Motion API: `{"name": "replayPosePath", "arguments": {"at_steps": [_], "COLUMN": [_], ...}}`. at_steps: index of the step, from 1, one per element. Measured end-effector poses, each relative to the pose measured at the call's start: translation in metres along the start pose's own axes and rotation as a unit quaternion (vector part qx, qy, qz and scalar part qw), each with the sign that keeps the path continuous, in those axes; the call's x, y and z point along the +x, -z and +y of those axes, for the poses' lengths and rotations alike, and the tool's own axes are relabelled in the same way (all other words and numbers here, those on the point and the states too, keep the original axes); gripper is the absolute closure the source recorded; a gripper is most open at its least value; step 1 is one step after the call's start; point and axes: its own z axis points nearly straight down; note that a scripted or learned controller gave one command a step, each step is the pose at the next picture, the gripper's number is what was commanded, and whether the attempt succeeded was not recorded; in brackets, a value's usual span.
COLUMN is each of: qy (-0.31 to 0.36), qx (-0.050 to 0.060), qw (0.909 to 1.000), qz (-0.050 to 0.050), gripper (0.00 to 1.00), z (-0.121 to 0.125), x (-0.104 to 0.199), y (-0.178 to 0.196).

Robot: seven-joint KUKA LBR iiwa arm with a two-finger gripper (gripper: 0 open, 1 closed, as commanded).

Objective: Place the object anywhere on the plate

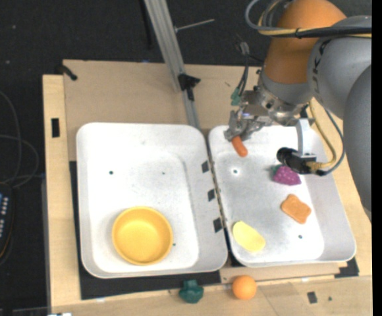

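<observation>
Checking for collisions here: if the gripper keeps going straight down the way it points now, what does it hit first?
Probably the small orange piece right under the gripper, then the right bin floor; depth is hard to judge.

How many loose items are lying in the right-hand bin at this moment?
4: a small orange piece at the gripper, a purple lump mid-bin, an orange block below it, a yellow piece near the front. The arm may hide more.

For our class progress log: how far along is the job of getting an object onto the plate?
Done: the gripper sits at the small orange piece in the right bin.
In hand: whether it grips the piece is unclear.
Left: carry it to the yellow plate in the left bin.
</observation>
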Motion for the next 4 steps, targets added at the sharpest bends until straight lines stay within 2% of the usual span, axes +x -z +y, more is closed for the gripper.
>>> {"name": "replayPosePath", "arguments": {"at_steps": [1, 3, 4], "qy": [-0.001, 0.000, 0.000], "qx": [0.001, 0.001, 0.000], "qw": [1.0000, 1.0000, 1.0000], "qz": [0.000, 0.000, 0.001], "gripper": [1.00, 1.00, 1.00], "z": [0.002, 0.021, 0.027], "x": [0.048, 0.162, 0.217], "y": [-0.010, -0.021, 0.001]}}
